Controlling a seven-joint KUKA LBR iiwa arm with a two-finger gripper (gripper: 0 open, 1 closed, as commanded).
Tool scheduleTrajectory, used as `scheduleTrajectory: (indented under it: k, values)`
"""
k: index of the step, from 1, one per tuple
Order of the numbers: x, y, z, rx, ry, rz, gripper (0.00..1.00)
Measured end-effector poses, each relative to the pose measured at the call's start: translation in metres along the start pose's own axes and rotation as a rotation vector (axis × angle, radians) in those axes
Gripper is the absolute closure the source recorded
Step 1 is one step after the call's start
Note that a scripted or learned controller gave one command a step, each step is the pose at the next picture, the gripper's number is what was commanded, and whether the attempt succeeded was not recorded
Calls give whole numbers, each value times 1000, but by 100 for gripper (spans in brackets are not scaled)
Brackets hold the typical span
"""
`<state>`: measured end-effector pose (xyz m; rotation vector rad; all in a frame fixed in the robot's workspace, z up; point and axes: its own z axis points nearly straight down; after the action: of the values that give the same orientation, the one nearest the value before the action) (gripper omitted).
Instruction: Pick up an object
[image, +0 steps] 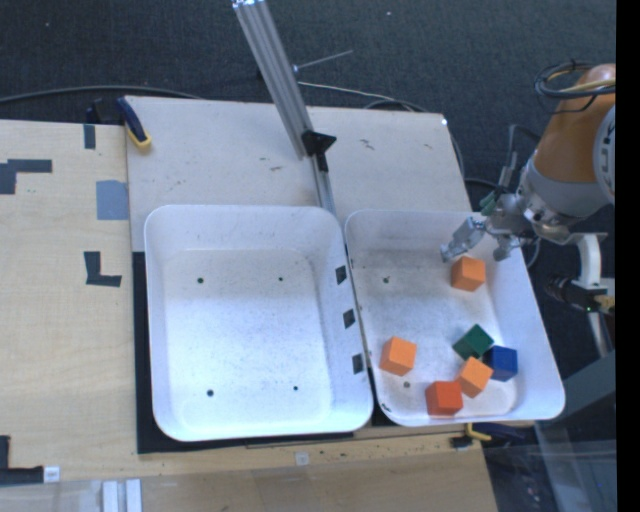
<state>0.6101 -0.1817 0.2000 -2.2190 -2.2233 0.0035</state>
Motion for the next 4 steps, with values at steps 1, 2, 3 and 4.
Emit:
scheduleTrajectory:
  k: [1, 2, 3, 4]
  values:
    - [-3, 31, 25, 0, 0, -1, 0]
    - [-25, 27, 81, -16, -5, 0, 0]
    - [-23, 0, 45, -3, 0, 2, 0]
    - [-27, -37, 112, 7, 3, 3, 0]
